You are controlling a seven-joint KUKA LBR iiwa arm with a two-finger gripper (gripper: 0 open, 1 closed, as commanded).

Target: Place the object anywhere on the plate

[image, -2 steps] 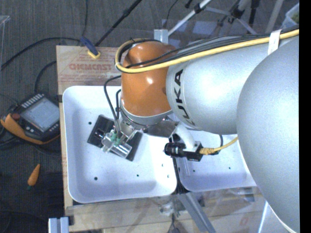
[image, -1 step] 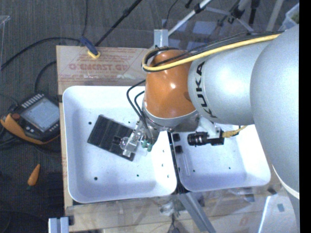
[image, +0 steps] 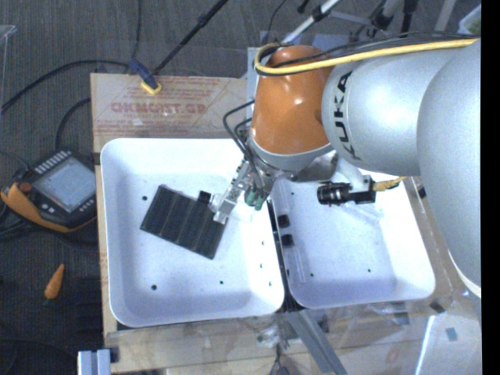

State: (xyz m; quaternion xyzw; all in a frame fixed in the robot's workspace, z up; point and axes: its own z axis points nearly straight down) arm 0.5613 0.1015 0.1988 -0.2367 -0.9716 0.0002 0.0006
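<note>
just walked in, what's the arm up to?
The KUKA arm reaches in from the right, over the seam between the two white bins. Its end effector hangs over the right part of the left bin, at the upper right corner of a dark, ribbed rectangular object lying flat there. Whether it has a grip on it is unclear from this angle. The right bin sits beside it, partly under the arm.

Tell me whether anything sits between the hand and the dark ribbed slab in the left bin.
Nothing visible does. The hand hangs just over the upper right end of the dark ribbed slab in the left bin, with bare white floor around them. Whether it touches the slab cannot be told.
</note>
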